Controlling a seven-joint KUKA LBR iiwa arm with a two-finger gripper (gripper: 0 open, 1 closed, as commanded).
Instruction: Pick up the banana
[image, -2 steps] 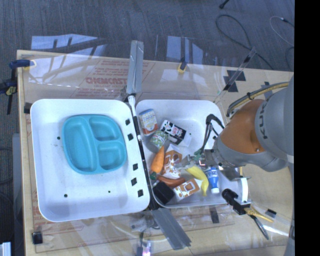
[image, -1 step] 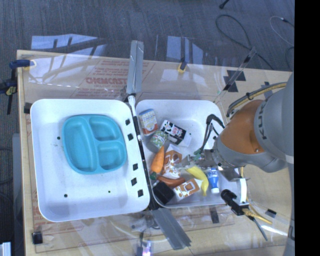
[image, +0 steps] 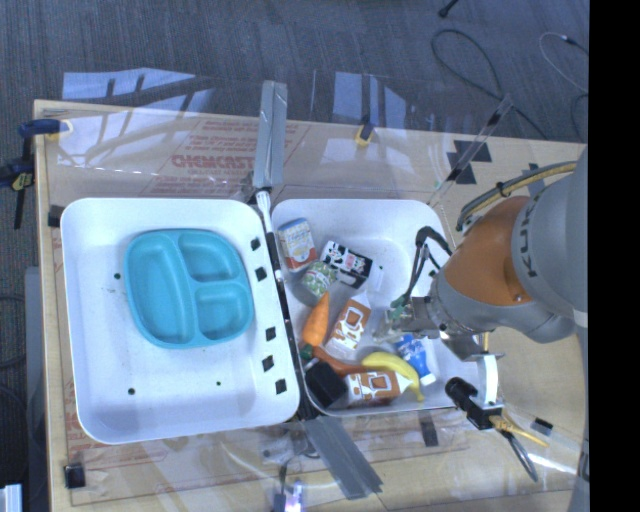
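The yellow banana (image: 392, 367) lies curved at the near end of the right bin (image: 400, 215), resting on a brown carton (image: 372, 388) and beside a blue and white packet (image: 416, 357). My gripper (image: 404, 314) hangs low inside the right bin, just above and slightly right of the banana, with the orange-banded wrist (image: 488, 268) behind it. Nothing shows as held.
The right bin also holds an orange carrot (image: 317, 321), an orange and white box (image: 351, 325), a black and white carton (image: 348, 262), a small can (image: 297, 241) and a black item (image: 322, 381). A blue divided plate (image: 190, 286) lies in the left bin (image: 90, 380).
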